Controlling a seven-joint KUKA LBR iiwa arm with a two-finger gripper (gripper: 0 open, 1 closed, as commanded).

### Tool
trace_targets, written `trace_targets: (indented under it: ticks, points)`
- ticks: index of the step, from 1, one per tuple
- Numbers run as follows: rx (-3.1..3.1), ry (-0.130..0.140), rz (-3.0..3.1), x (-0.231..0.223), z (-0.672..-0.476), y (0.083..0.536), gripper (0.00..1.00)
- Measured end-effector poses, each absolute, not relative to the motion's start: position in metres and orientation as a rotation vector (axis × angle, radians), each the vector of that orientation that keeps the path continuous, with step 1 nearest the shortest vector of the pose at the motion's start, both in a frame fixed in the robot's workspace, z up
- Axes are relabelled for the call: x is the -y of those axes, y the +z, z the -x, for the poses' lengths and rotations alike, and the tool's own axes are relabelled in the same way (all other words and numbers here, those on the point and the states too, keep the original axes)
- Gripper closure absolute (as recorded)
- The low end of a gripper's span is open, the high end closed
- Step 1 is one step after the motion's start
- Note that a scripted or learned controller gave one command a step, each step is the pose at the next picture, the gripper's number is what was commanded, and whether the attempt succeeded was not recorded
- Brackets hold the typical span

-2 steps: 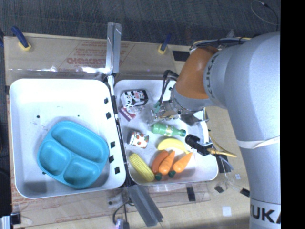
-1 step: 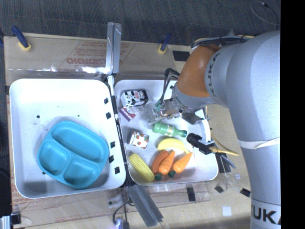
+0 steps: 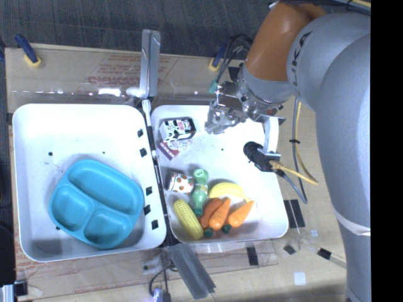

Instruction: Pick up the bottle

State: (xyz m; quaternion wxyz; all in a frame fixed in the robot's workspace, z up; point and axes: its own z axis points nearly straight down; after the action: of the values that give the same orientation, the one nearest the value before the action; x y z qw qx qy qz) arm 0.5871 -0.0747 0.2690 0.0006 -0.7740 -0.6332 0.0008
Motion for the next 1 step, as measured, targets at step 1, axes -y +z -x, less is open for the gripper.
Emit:
trace_targets:
  ticks: [1]
  points:
    - [1.889, 0.002, 2.509, 0.0703, -0.6568, 0.3442, 1.0]
